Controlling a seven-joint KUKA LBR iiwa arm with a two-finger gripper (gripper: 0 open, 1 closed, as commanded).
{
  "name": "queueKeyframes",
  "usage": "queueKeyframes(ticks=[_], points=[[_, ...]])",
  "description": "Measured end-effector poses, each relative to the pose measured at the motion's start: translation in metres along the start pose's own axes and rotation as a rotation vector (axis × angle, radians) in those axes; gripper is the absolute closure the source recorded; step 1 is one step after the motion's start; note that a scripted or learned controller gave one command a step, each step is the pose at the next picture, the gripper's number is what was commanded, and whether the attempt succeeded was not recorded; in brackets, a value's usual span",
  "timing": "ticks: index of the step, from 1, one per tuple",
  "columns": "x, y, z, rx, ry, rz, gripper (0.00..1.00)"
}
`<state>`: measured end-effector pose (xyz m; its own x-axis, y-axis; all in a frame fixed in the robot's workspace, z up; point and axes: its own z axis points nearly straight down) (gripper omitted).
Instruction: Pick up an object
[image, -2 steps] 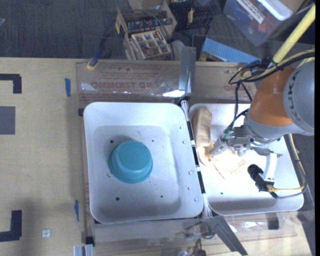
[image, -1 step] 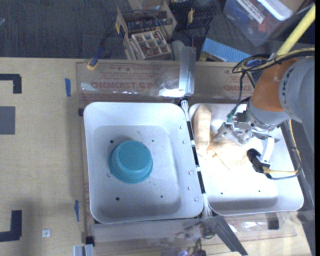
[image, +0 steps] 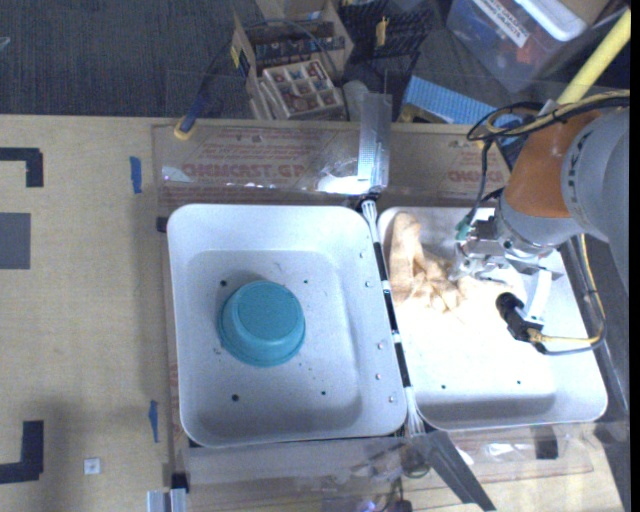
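On the left lies the light wooden bench top (image: 80, 330), bare but for dark square markings near its left edge. Next comes the left shallow white plastic bin (image: 190, 240), and in its sunken floor, left of centre, sits a round teal plastic bowl (image: 262, 321), turned upside down and well apart from the bin walls. A narrow seam divides this bin from the right shallow white plastic bin (image: 520, 400), which touches it side by side. Just right of that seam, in the far left part of the right bin, lies a pale tan, lumpy soft object (image: 412, 268), washed out by bright light so that its exact shape is hard to tell. Just beside its right edge hangs the metal two-finger gripper (image: 472, 268), low over the bin floor; whether it is released or clenched cannot be told. Above and to the right of it rises the grey arm with its orange band (image: 540, 170), and a black cable (image: 525, 325) trails below the wrist.
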<state>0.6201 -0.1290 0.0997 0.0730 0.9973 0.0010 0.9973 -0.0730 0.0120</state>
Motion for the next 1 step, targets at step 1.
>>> queueKeyframes(ticks=[1], points=[[-0.0042,-0.0027,-0.1283,0.013,-0.001,-0.177,1.0]])
